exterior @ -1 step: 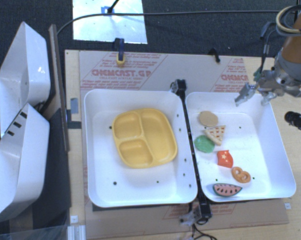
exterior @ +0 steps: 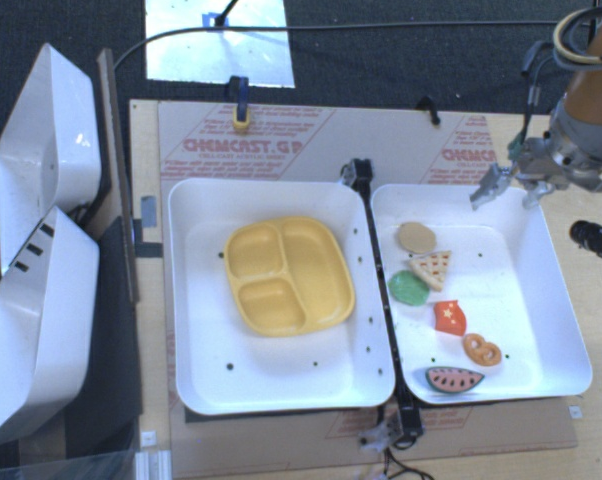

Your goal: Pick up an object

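Note:
The right bin (exterior: 546, 298) holds several toy foods: a tan round cookie (exterior: 416, 237), a waffle wedge (exterior: 433, 267), a green disc (exterior: 408, 288), a red piece (exterior: 450, 317), a pretzel (exterior: 482, 350) and a watermelon slice (exterior: 453, 379). My gripper (exterior: 512, 188) hangs above the bin's far right rim, up and to the right of the cookie. Its two fingers stand apart with nothing between them.
The left bin (exterior: 206, 368) bears a yellow divided plate (exterior: 286, 274). A black clamp strip (exterior: 379, 298) runs between the bins. Two white spare bins (exterior: 41, 258) lean at the far left. The arm (exterior: 591, 78) enters from the upper right.

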`<control>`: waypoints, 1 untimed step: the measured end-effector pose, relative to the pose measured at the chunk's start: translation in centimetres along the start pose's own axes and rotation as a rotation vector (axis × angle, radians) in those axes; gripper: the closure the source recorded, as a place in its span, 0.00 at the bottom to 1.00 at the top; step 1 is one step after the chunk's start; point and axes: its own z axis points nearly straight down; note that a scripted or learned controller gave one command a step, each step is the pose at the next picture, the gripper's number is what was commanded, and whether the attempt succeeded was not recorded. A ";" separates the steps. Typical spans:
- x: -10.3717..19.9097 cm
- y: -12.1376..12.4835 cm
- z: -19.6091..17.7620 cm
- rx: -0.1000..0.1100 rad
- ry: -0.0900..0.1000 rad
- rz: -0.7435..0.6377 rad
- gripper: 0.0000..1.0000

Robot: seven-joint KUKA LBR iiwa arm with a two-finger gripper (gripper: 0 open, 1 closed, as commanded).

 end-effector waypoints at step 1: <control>-0.1 0.0 6.2 0.004 0.001 0.000 0.00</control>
